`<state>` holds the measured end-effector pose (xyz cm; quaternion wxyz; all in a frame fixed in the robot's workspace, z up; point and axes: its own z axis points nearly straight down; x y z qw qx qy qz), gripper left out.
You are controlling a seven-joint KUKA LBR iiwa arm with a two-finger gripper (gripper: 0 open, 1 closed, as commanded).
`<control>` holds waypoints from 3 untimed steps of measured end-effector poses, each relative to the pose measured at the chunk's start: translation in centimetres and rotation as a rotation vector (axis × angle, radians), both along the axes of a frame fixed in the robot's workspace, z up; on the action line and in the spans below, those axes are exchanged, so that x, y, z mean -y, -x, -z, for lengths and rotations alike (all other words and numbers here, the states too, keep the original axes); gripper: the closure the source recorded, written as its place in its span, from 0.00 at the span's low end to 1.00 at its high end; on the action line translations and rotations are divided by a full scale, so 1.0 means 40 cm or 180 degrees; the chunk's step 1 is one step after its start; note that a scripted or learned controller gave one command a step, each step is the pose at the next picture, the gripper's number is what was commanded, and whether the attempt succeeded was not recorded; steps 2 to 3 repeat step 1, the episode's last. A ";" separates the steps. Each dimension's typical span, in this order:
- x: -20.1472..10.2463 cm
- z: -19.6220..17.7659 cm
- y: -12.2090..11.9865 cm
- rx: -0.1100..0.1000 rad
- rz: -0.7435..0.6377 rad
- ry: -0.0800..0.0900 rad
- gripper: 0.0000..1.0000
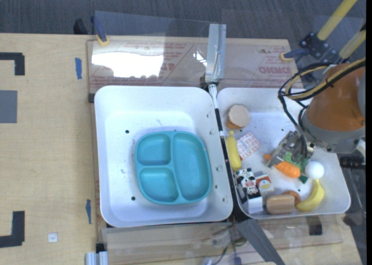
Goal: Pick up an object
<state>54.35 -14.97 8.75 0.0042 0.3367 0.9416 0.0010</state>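
Orange toy carrot [287,169] lies in the right bin [337,200], directly under the tips of the gripper [289,153], and looks like the thing being gone for. The grey arm [331,113] with its orange band reaches in from the right and has the gripper low among the clutter. Whether the fingers are parted or clenched I cannot tell, since their metal blurs into the items beneath; nothing can be seen caught between them, so I would not call anything held.

Just beyond the fingers on the arm's side sits a white ball [314,170], with a banana [313,196] below it toward the near rim. Below the fingers are a brown block [280,203] and a small printed box [251,183]. On the far side from the arm, a yellow stick-like piece [233,150] lies along the divider, a patterned card [247,143] beside it, and a round tan puck [238,117] further up.

The left bin [110,142] carries a teal divided plate [172,167], well apart from the fingers.

As a judgement, the pick is at the reach-and-close stage: the descent appears made, while a firm grasp, the lift and clearing the bin are all left. Nothing has visibly risen off the bin floor yet
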 end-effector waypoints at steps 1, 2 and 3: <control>-0.123 -0.399 -0.029 0.0003 0.1171 -0.0009 1.00; -0.123 -0.399 -0.029 0.0003 0.1171 -0.0009 1.00; -0.123 -0.399 -0.029 0.0003 0.1171 -0.0009 1.00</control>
